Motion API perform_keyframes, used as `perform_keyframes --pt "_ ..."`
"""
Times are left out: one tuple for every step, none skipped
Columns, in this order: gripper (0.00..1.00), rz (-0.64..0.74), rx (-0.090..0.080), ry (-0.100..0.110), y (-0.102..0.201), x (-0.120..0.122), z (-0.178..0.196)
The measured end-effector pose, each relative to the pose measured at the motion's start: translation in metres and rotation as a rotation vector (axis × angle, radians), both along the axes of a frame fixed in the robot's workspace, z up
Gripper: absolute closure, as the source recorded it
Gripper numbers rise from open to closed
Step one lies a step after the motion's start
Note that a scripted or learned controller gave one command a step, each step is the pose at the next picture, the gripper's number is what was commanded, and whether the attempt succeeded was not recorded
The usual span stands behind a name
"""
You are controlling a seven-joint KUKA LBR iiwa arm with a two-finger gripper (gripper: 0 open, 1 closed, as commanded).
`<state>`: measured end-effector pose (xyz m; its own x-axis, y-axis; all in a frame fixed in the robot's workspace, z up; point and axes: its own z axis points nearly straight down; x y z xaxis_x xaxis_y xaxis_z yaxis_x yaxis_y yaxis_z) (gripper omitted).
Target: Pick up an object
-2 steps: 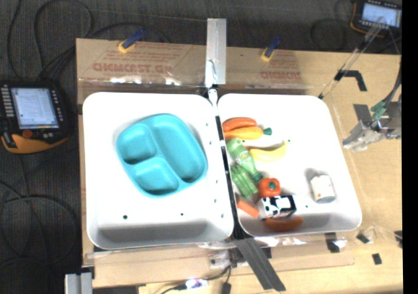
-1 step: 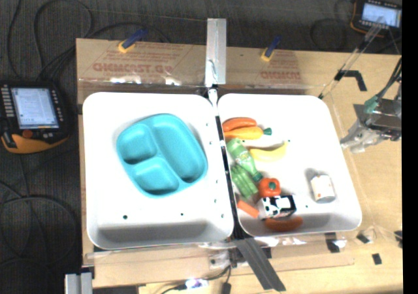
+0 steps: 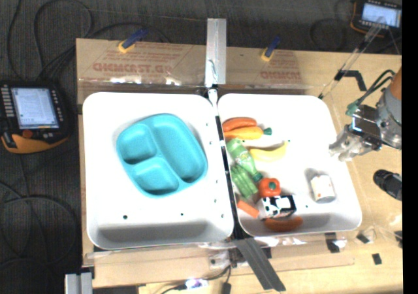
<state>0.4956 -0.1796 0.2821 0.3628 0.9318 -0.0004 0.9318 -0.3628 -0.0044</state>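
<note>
While the gripper (image 3: 344, 147) hangs at the right bin's (image 3: 313, 106) right rim, I can't tell its state. Toy food lies along that bin's left side: carrot (image 3: 239, 123), banana (image 3: 269, 151), green bottle (image 3: 241, 167). The left bin (image 3: 104, 208) holds a blue divided tray (image 3: 162, 153).

Robotics lab, plainly: control pendant (image 3: 31, 111) on grey carpet (image 3: 39, 234) left of the worktop (image 3: 366, 273), loose cables (image 3: 39, 18) beside it, clamps (image 3: 132, 40) along its back edge.
</note>
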Motion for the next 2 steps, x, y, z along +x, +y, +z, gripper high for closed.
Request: perform_keyframes --pt "1.0 -0.122 -0.002 0.002 0.002 0.005 -0.079" --pt "1.0 -0.009 -0.004 -0.001 0.019 0.006 0.05"
